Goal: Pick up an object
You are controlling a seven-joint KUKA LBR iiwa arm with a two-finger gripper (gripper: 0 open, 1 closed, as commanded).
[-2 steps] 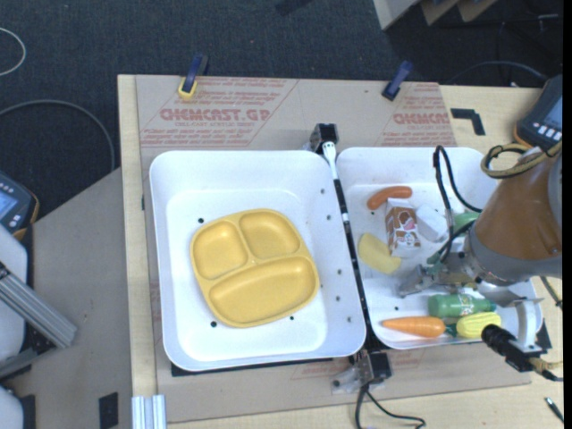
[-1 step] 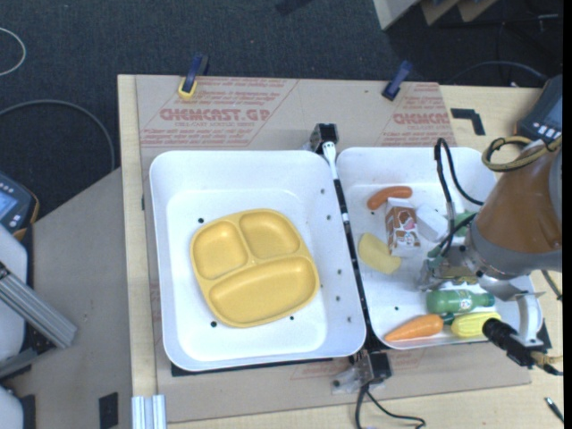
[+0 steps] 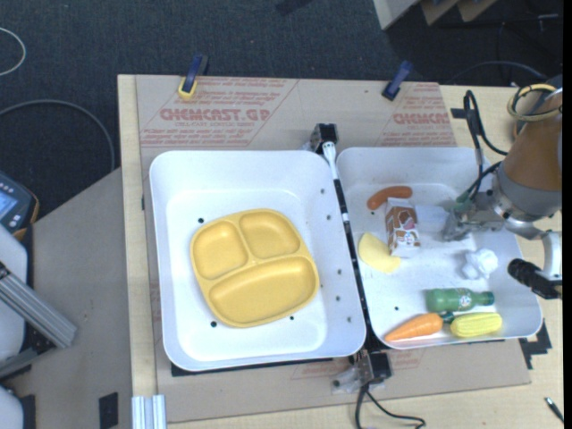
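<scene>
The right bin holds several toy foods. A reddish sausage lies at its far side, with a brown carton just in front of it. A pale yellow wedge rests near the bin's left wall. A small white crumpled piece sits toward the right. Along the front lie a green bottle, an orange carrot and a yellow corn cob. My gripper hangs low over the bin's right half, right of the carton and just above the white piece.
The left bin holds a yellow divided plate. A clamp bar runs between the two bins. The grey and orange arm covers the right bin's far right corner. Cardboard lies beyond the bins.
</scene>
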